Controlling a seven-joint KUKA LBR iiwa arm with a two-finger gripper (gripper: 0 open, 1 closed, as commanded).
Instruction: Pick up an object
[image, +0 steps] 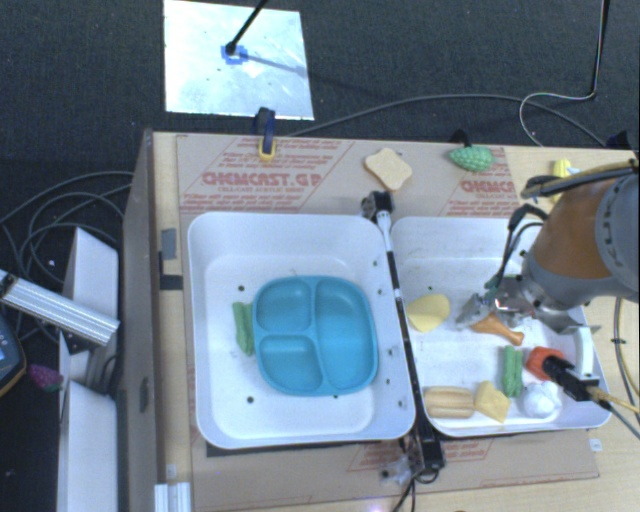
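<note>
My gripper (492, 308) is low in the right bin (450, 240), under the grey arm with the orange band (572, 240). An orange carrot-like piece (499, 327) lies right beneath its tip; contact between them is unclear. A pale yellow rounded piece (428, 311) rests to its left. Near the front of the bin lie a green pod (512, 370), a red-orange piece (543, 360), a white lump (540, 402), a yellow wedge (491, 401) and a tan bun (449, 401).
The left bin (215, 300) holds a blue divided plate (315, 335) and a green pod (243, 328). Behind the bins, a bread slice (388, 168) and a green toy (470, 157) lie on the cardboard. A divider rail (395, 290) runs between the bins.
</note>
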